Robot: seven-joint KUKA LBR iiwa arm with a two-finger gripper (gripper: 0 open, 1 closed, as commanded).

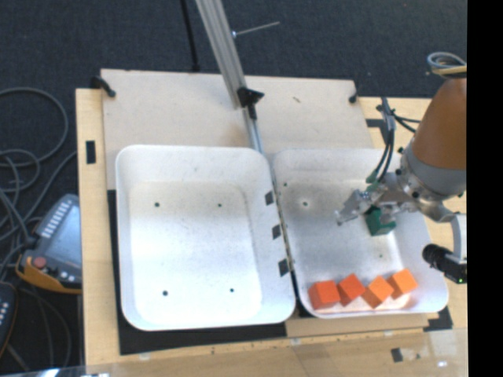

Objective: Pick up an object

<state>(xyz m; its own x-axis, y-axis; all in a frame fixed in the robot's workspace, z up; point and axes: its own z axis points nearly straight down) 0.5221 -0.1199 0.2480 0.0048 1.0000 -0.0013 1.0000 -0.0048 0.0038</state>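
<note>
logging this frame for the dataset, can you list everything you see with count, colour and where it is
bins: 2, white, side by side on the bench
blocks: 4, orange, in a row along the near edge of the right bin
small green thing: 1, green, in the right bin just under the end effector; whether it is gripped cannot be told
bench: 1, pale wood, under both bins
metal rail: 1, silver, slanting from the top of the view down to the gap between the bins
handheld controller: 1, grey and orange, on the floor left of the bench
cables: several, grey, on the dark floor at left
arm: 1, grey with an orange band, over the right bin
end effector: 1, grey metal, low over the right bin
</note>
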